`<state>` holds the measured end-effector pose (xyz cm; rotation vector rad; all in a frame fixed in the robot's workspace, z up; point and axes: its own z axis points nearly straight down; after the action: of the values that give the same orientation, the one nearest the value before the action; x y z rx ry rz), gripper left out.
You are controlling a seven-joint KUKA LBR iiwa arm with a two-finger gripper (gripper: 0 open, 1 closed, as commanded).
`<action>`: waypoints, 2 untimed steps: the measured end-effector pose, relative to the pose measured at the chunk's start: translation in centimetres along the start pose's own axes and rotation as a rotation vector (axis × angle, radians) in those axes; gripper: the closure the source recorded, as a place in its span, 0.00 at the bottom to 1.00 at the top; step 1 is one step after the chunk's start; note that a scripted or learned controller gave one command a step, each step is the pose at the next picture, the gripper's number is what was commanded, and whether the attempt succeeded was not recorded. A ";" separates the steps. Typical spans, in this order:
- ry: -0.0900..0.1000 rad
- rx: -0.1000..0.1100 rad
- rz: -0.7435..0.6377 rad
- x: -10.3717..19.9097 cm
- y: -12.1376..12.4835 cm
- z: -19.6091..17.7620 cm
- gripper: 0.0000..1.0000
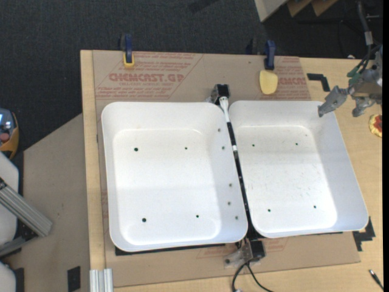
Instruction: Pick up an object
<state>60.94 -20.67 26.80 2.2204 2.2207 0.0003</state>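
A yellow object point(268, 81), the likeliest thing to be picked, is seen lying on the bench just beyond the right bin's point(340, 140) far rim. The gripper point(340, 99) is positioned to its right, over that bin's far right corner; its grip state cannot be judged.

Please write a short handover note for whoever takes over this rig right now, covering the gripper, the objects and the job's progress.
Gripper: at the far right corner of the right bin, nothing seen between its fingers.
Objects: a yellow object lies on the board behind the right bin, outside both bins. The left bin shows only its white floor.
Done: nothing picked up.
Left: the whole pick.
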 end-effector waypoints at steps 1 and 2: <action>-0.002 -0.002 0.001 -1.8 -1.4 -1.6 0.00; -0.007 -0.019 -0.001 -0.5 -5.8 -27.8 0.00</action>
<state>55.11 -21.10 54.62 2.2060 2.2092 0.0127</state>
